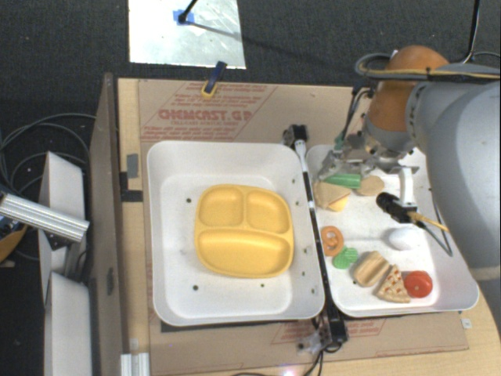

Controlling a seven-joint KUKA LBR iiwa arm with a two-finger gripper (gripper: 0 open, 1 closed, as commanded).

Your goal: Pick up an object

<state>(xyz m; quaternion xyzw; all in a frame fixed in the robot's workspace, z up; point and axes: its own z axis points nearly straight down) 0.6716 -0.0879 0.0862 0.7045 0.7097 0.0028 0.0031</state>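
Note:
My gripper (354,163) hangs over the far end of the right bin (454,288), under the grey arm with its orange band. Just below it lie a green toy piece (348,181) and a small beige piece (373,185), with a pale cheese wedge (332,199) beside them against the bin's left wall. I cannot make out anything held in the gripper. Nearer the front of the same bin are an orange ring (332,240), a green round piece (344,258), a bread roll (369,269), a pizza slice (393,285), a red tomato (419,284) and a white egg (405,237).
The left bin (168,233) holds a yellow divided plate (243,230). Both bins rest on a cardboard sheet (207,112). A shiny foil sheet (188,22) lies on the floor beyond, and cables and metal framing stand at the left.

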